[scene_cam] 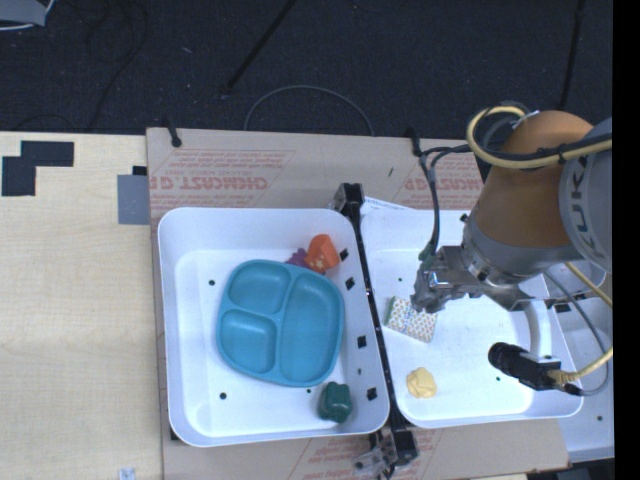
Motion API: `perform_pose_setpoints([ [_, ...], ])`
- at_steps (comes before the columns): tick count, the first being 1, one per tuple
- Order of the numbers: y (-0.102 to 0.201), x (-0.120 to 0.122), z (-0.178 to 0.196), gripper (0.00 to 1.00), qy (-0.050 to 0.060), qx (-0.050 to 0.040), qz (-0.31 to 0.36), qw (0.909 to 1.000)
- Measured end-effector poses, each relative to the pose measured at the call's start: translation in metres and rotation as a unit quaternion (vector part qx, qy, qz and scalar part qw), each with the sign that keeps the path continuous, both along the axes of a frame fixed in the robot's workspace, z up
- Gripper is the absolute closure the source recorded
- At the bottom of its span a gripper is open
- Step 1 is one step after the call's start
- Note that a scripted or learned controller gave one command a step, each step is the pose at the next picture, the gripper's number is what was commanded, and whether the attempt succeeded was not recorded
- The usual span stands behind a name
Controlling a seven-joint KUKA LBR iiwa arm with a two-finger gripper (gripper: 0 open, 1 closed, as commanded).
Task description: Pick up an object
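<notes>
Reaching in over the right bin [560, 393], the arm [530, 208] has its end effector [430, 293] low, just above the near edge of a small patterned packet [412, 319] that lies flat on the bin floor close to the divider between the two bins. Whether the end effector is released or clenched, I cannot tell; the wrist and cables hide it. Nothing shows as held. The packet looks thin, light and soft, probably a pouch or folded cloth, so it may crumple or slide under a pinch; taking it across its short sides, pressing down slightly, seems the best bet. A yellow lump [421, 382] sits nearer the front of the same bin, well apart from the packet; it looks small and rounded, likely squashy, and easier to close on from above. In the left bin [190, 408] a blue divided plate [280, 321] fills the middle, with an orange toy [322, 252] at its far edge and a dark green block [336, 402] at its near edge.
</notes>
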State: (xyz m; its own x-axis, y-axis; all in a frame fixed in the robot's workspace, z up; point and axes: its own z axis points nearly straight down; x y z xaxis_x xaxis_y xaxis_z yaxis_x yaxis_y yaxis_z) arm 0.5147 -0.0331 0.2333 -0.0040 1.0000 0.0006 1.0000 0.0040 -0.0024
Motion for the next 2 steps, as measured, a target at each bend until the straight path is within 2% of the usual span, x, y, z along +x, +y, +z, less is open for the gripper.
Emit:
perform_pose_setpoints([
  [1,0.046,0.011,0.002,1.00,0.000,0.0006,0.000,1.0000],
  [2,0.105,0.008,0.006,1.00,0.001,0.0006,0.001,1.0000],
])
